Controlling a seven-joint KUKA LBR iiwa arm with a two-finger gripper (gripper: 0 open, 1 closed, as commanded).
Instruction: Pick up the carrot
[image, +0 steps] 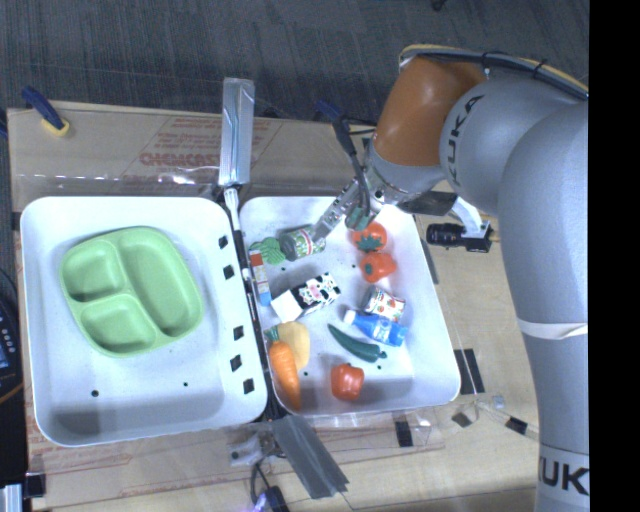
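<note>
The carrot (284, 372) is lying in the right bin (432, 345), tight against its left wall near the front-left corner, with a pale yellowish piece (293, 337) touching its upper end and a red pepper-like piece (347, 380) just beside it toward the front edge. The gripper (345, 214) is hanging over the far side of that bin, well apart from the carrot, close to a small can (299, 242) and two tomatoes (372, 250). The likely trouble is that a finger coming down on the carrot is going to strike the bin wall or the divider, or is going to catch the yellowish piece instead, since the carrot is wedged with little room on its left. Whether the jaws are spread or pressed together I cannot tell, as they are showing too small and dark; nothing is visibly sitting between them.
</note>
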